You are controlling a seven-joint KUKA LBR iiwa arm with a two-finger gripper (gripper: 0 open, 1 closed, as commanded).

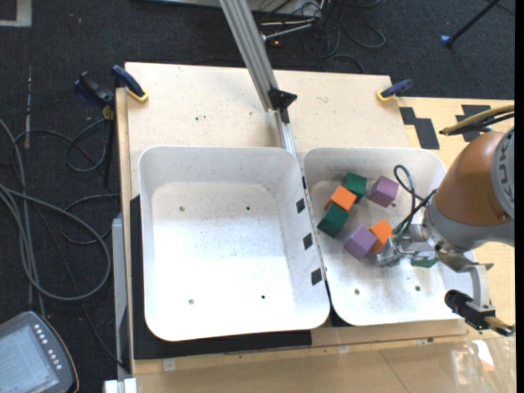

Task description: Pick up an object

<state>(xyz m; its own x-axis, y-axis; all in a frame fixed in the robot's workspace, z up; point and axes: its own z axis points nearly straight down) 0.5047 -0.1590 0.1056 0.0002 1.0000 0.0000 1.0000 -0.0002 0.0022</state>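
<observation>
Hidden: the arm's bulky grey and orange wrist (479, 199) covers the right bin's far right side, and its bulk is cut off by the picture's edge.
Hard to make out: the gripper (399, 252) is a small blur of grey metal low in the right bin (385, 305); how it is set, wide or closed, I cannot tell from here.
Pincer contact: it sits just beside the lower orange block (381, 232) and the lower purple block (359, 242), close enough to seem to touch; nothing is plainly seen gripped in it.
Green scrap: a small green piece (424, 261) shows just right of the gripper, too small to name.
Task's things: six blocks cluster in the right bin's upper middle; a green block (354, 183), a purple block (383, 191), an orange block (344, 196) and a dark green block (333, 220) lie above the lower pair.
Shapes: the blocks look like plain matte cubes, some tilted.
Left bin (164, 178): shallow white plastic, rounded corners, speckled with dark flecks.
Bench (213, 105): pale board, scuffed, with blue and yellow clamps (127, 80) at its far corners.
</observation>
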